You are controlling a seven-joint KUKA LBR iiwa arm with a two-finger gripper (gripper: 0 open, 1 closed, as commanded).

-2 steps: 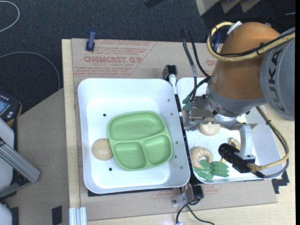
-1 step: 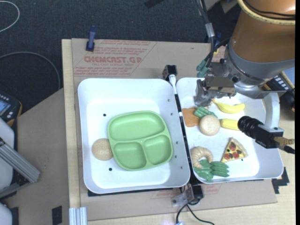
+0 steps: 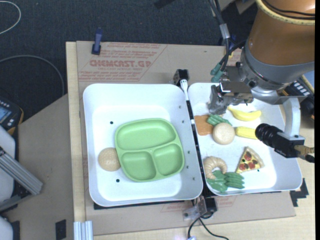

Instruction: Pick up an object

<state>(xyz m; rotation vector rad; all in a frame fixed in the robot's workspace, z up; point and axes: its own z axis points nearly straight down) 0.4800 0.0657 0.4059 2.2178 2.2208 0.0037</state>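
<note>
My gripper hangs low over the far left part of the right bin. Just under and in front of it lies a small green toy, beside an orange piece and a round beige bun. To the right of the gripper lie two yellow bananas. Nearer the front sit a pizza slice, a croissant and a green leafy toy. I see nothing lifted off the bin floor.
The left bin holds a green divided tray with a tan round cookie at its left. A black cylinder on the arm overhangs the right bin. Black clips sit on the rim between the bins.
</note>
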